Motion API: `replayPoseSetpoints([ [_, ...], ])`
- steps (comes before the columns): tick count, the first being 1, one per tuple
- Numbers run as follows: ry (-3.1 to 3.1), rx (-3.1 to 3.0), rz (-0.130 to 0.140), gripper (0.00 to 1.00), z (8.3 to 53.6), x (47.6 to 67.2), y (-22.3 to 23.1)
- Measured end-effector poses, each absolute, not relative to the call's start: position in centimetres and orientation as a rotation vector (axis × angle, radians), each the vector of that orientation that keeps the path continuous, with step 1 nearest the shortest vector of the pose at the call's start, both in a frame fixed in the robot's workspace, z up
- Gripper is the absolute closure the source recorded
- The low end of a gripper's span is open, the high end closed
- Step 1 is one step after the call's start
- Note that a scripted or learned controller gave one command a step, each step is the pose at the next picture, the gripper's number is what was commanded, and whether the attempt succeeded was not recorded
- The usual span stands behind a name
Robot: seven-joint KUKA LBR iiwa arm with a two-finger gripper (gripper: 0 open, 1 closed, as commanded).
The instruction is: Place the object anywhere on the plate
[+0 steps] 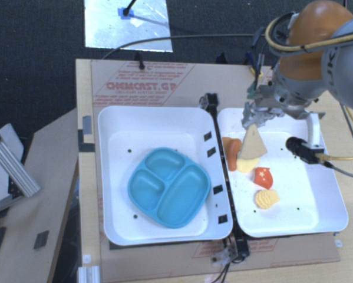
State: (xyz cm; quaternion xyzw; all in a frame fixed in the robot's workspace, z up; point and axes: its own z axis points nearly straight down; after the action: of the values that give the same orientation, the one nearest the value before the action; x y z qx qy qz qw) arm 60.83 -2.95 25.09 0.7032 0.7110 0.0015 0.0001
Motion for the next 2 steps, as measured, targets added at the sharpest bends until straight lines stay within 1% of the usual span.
replayPoseSetpoints([
  [1, 2.233, 2.209, 0.006, 1.0, 25.4, 62.0, 2.2],
  [2, 2.233, 2.211, 0.002, 1.0, 23.9, 61.9, 6.8],
])
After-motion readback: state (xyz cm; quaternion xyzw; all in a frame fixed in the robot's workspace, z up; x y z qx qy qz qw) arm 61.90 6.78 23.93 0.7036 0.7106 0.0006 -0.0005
